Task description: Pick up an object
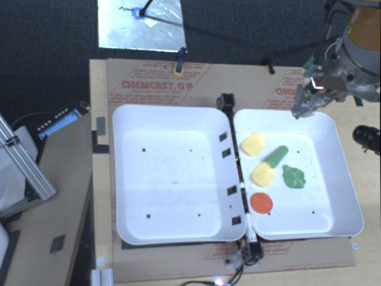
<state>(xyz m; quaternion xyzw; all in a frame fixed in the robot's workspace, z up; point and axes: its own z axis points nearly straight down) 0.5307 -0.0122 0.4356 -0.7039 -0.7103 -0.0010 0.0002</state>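
Note:
The right bin [333, 177] holds several small objects. A yellow lump [253, 143] lies near its left wall, with a second yellow piece [262, 174] below it. A green cylinder [276, 155] lies slanted between them. A green leafy piece [293, 177] sits to the right, and an orange-red disc [261, 203] lies toward the front left. My gripper [303, 107] hangs above the bin's far rim, up and to the right of the objects, with nothing seen between its fingers.
The left bin [128, 136] sits beside the right one, joined by a black clamp strip [232, 159]. A silvery sheet [141, 16] lies on the dark floor beyond the bench. An aluminium frame [21, 165] stands at the left.

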